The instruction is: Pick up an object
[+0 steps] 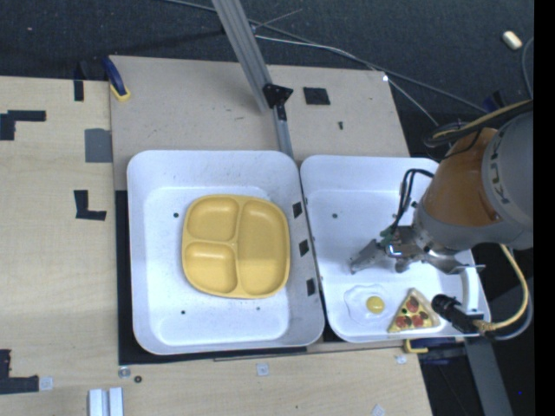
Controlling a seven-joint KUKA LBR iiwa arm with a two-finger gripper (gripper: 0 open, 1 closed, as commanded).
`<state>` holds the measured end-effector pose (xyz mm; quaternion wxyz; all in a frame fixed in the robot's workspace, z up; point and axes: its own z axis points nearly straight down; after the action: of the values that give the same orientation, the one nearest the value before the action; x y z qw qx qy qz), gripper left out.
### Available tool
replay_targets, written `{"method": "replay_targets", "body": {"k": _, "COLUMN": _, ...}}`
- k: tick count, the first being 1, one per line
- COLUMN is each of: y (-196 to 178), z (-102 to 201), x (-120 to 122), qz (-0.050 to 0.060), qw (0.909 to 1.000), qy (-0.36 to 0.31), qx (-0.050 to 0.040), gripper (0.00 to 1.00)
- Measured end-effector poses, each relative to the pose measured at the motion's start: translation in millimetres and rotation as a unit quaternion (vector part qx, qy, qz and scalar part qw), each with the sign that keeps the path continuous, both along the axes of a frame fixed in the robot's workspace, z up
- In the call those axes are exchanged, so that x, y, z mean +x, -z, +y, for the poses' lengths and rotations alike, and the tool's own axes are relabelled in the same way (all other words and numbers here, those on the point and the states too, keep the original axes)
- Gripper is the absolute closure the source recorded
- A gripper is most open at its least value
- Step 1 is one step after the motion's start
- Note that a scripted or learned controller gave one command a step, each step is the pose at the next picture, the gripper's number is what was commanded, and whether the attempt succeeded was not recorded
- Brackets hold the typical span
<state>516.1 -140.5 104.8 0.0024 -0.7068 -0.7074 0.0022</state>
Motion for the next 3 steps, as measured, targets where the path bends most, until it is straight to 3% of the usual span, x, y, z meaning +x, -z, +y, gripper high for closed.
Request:
{"method": "replay_targets", "body": {"k": 1, "y": -12, "z": 1, "x": 1, "qz": -0.001, "qw": 1.0000, "qy": -0.001, "qx": 0.0007, "gripper": 1.00}}
{"method": "replay_targets", "body": {"k": 3, "y": -109, "z": 9, "x": 2, "qz": -0.006, "qw": 1.0000, "qy": -0.001, "qx": -0.0006, "gripper": 1.00}}
